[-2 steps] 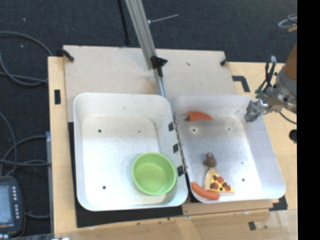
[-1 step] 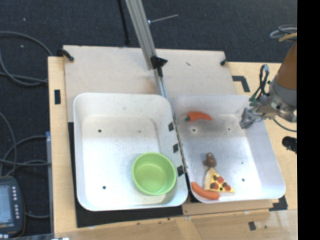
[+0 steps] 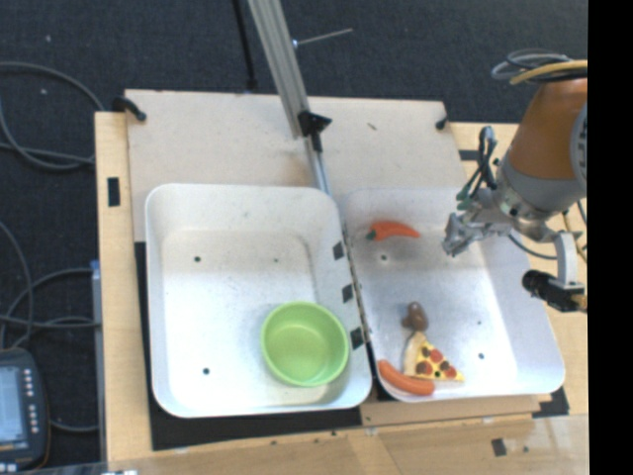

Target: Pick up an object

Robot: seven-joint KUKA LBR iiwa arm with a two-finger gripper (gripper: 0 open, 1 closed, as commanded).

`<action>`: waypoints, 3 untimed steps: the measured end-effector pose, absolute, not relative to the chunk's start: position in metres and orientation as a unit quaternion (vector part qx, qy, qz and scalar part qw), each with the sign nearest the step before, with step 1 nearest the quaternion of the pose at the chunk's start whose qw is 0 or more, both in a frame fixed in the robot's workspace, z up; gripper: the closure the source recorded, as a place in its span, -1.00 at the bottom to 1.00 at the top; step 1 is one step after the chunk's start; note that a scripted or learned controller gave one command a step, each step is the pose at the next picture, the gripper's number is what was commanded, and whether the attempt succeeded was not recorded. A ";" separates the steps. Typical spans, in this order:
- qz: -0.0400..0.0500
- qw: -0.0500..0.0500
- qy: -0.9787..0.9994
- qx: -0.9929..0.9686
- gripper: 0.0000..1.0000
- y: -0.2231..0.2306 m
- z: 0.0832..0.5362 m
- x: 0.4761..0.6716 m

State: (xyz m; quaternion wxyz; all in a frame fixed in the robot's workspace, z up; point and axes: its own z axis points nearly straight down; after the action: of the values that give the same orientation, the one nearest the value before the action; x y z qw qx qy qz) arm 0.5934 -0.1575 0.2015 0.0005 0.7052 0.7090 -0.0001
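Pizza slice [image 3: 429, 360] lies at the right bin's [image 3: 514, 349] near edge beside a sausage [image 3: 405, 378]; a brown piece [image 3: 415, 316] sits behind, a carrot [image 3: 393, 230] farther back. Near the carrot hovers the gripper [image 3: 457, 237], its grip unreadable.

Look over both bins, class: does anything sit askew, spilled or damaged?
Nothing stands out. The green bowl sits upright in the left bin. The carrot, brown lump, pizza slice and sausage lie loose in the right bin.
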 end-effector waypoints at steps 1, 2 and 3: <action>0.001 0.000 0.710 0.705 1.00 -0.107 0.199 0.608; 0.002 0.000 0.710 0.704 1.00 -0.048 0.215 0.614; 0.002 0.000 0.710 0.704 1.00 -0.006 0.222 0.624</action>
State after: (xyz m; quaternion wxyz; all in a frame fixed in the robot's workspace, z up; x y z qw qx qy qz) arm 0.6243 -0.0059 0.2218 0.0001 0.7043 0.7099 0.0016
